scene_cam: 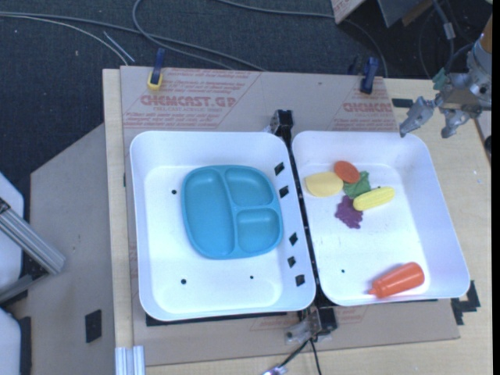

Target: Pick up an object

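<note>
My gripper [432,124] hangs at the upper right, above the far right corner of the right bin [441,209]. Its two fingers are spread apart with nothing between them. In that bin lies a cluster of toy food: a yellow lemon-like piece [323,183], an orange-red piece [347,170], a green leafy piece [359,185], a yellow corn-like piece [374,199] and purple grapes [349,212]. An orange carrot [398,280] lies apart near the bin's front right corner. All the pieces are well below and left of the gripper.
The left bin [148,233] holds a blue divided plate [232,210]. Black clips run along the seam between the bins [292,209]. Blue clamps [157,77] [368,76] hold the board at the back edge. Cables lie on the dark floor behind.
</note>
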Robot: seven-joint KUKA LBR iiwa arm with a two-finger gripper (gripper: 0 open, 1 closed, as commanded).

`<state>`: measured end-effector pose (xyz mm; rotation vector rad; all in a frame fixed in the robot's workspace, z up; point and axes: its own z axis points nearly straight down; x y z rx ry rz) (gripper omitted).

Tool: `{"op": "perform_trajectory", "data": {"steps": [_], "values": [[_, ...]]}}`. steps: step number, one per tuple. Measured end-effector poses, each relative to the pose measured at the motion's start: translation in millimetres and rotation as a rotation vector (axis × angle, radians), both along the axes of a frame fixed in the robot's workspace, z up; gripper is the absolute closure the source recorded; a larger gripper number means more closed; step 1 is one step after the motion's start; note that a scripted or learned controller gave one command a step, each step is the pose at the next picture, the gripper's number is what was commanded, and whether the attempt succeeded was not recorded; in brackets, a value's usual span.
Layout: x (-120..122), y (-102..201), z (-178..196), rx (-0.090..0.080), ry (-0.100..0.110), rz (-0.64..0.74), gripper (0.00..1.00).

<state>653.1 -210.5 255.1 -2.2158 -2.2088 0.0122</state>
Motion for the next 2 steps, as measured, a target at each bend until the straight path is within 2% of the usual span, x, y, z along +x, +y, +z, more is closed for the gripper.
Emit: {"op": "perform_trajectory", "data": {"steps": [1,2], "values": [[2,1,9,-0.003,-0.014,0.004,0.00],[0,-4,-34,-0.003,-0.011,0.003,0.00]]}}
